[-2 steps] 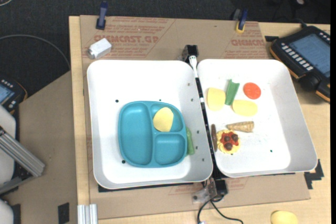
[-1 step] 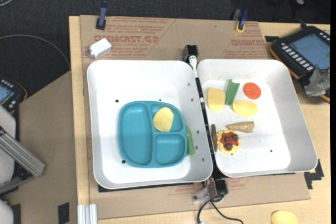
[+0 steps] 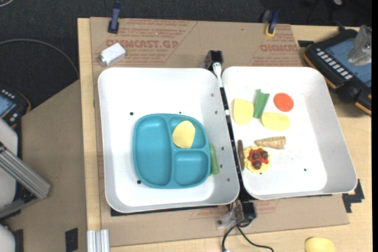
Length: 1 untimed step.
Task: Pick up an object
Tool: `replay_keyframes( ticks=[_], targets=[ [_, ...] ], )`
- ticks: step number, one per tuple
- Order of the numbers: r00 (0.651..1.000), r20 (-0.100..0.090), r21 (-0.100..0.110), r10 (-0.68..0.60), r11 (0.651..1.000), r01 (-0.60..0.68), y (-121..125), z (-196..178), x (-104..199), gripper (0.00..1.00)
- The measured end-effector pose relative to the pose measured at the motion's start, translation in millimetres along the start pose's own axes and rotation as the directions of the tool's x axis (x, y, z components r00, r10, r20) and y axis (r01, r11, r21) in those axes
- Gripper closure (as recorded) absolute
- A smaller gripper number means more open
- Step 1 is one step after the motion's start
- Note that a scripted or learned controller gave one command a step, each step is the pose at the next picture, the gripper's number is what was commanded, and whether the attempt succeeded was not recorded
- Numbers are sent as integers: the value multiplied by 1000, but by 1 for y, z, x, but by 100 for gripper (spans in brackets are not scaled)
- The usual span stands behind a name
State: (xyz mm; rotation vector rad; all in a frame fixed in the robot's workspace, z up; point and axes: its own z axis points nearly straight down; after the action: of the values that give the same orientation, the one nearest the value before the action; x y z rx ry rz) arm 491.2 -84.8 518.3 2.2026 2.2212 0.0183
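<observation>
The right bin (image 3: 331, 127) holds several toy foods: a flat yellow piece (image 3: 241, 111), a green strip (image 3: 261, 103), an orange-red round slice (image 3: 283, 102), a yellow oval piece (image 3: 275, 121), a tan cone-shaped item (image 3: 270, 142) and a small pizza-like piece with red topping (image 3: 258, 159). In the left bin (image 3: 118, 97) lies a teal divided plate (image 3: 168, 150) with a yellow piece (image 3: 183, 134) in its upper right compartment. A green item (image 3: 214, 160) lies against the plate's right edge.
The bins rest on a cardboard sheet (image 3: 177, 38) held by a blue clamp (image 3: 114, 18) and a yellow-blue clamp (image 3: 271, 22). A small white block (image 3: 111, 54) lies on the cardboard at the upper left. A black device (image 3: 339, 62) sits at the right.
</observation>
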Motion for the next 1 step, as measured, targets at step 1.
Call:
replay_keyframes(
  ticks=[1],
  targets=[
    [1000,-3,31,10,999,-10,-15,123,-1,100]
  ],
)
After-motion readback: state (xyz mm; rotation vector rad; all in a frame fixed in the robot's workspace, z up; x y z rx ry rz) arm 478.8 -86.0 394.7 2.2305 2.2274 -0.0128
